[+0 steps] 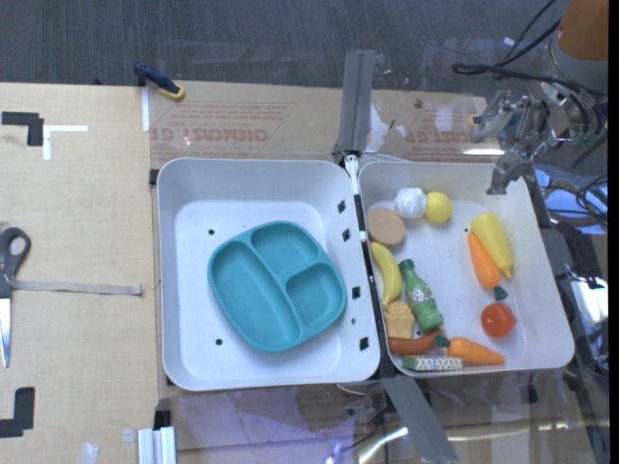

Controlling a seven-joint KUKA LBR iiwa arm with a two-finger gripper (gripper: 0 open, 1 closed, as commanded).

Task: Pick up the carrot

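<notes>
Carrot (484,260) lying in right bin (542,288); gripper (510,167) hovering above bin's far right corner, finger state unclear, arm cut off at frame edge.

Two white bins (169,259) sit side by side on the pale wooden surface (77,220). Scissors (10,259) lie at its left edge; a yellow-tipped tool (160,80) rests near the far edge.

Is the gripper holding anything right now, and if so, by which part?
Nothing is held. The gripper hangs over the right bin's far corner with nothing between its fingers. Two carrots lie in the bin, untouched.
</notes>
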